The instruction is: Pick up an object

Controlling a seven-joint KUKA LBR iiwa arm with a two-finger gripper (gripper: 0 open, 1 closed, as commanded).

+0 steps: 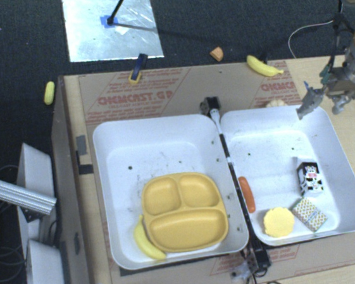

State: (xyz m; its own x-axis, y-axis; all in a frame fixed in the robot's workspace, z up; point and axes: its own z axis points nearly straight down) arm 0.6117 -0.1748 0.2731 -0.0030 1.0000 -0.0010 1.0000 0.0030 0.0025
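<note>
My gripper (319, 108) hangs over the far right corner of the right bin (263, 138), open, with nothing between its fingers. Well below it in that bin stand a black-and-white carton (310, 178), a patterned small box (310, 214), a yellow round disc (279, 222) and an orange sausage-shaped piece (246, 194) by the left wall. The left bin (145, 142) holds a yellow divided plate (184, 210) and a banana (147, 240) tucked at the plate's lower left.
On the bench behind the bins lie a second banana (263, 65) and a pale lump (276, 102) by the right bin's far rim. An orange bit (217, 53) and a yellow piece (49, 92) lie off the bench.
</note>
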